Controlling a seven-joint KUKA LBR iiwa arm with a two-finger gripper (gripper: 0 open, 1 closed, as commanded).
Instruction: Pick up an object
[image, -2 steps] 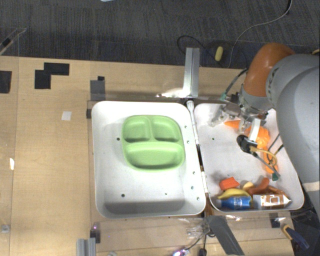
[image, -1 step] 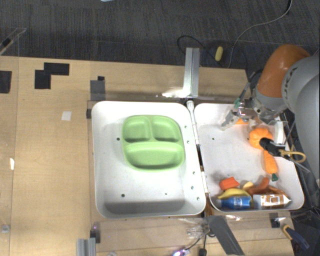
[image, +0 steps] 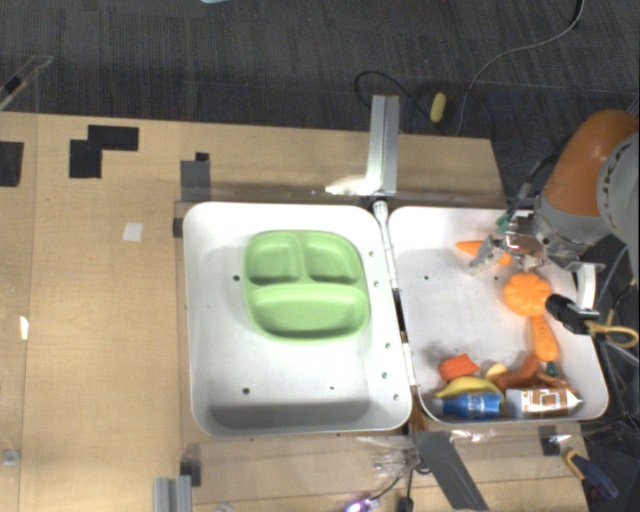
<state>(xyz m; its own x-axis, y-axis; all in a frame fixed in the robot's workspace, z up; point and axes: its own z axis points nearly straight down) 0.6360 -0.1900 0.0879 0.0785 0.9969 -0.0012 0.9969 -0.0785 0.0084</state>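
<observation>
We see two shallow white bins side by side on a wooden bench. The left bin (image: 215, 380) carries a green divided plate (image: 304, 283), lying flat near its middle with two small sections at the far side and one long section at the near side. The right bin (image: 440, 310) holds the loose things. A small orange carrot-shaped piece (image: 469, 247) lies near the far edge, and an orange round fruit (image: 526, 294) sits just beside the right wall with a longer orange piece (image: 544, 338) just below it. A cluster is crowded along the near edge: a red piece (image: 459, 366), a yellow banana (image: 470, 386), a blue can (image: 471, 405) on its side and a white carton (image: 543, 402). The grey arm (image: 600, 185) with its orange band enters from the right, and its gripper (image: 512, 243) hangs over the far right part of the right bin, between the small carrot piece and the round fruit and just above the latter. We cannot tell whether the gripper is spread or pressed together, since the metal parts there blur into one another, and we see nothing clearly held in it.
</observation>
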